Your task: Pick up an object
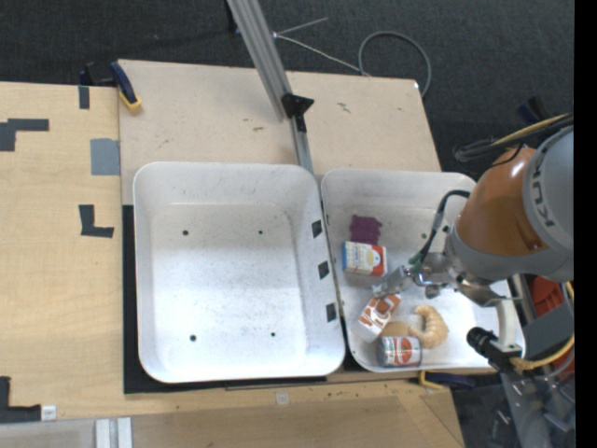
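Bench surroundings, seen from above.
A blue-and-yellow clamp point(124, 85) is seen at the upper left, on the edge of a pale wooden board point(242, 119). A grey metal rail point(266, 59) runs diagonally from the top centre down to the bins. A thin looped cable point(396, 49) lies on dark carpet point(112, 12) at upper right. Grey tape point(104, 157) and black tape marks point(91, 220) are noted at left.
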Action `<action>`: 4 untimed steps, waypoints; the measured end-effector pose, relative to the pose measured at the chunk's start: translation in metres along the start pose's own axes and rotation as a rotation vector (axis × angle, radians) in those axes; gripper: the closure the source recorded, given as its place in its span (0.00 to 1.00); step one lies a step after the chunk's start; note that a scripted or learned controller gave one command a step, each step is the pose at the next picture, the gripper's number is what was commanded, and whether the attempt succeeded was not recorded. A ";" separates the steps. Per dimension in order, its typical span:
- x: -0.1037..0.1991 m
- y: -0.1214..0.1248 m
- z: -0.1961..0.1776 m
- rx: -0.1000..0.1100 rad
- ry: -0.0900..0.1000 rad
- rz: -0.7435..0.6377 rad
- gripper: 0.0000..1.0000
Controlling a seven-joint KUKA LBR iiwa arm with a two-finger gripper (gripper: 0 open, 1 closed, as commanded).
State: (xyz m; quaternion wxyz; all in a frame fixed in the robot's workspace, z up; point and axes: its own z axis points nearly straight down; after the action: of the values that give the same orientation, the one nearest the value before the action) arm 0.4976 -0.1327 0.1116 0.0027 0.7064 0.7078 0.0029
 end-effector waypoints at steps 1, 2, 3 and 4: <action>0.000 0.002 -0.009 -0.004 -0.001 0.001 1.00; 0.000 -0.002 -0.069 0.006 -0.001 0.000 1.00; 0.007 0.000 -0.128 0.005 -0.002 -0.001 1.00; 0.007 0.001 -0.139 0.009 -0.001 0.000 1.00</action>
State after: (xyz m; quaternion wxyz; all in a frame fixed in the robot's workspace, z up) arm 0.4970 -0.1255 0.2509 -0.0004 0.7066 0.7076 -0.0007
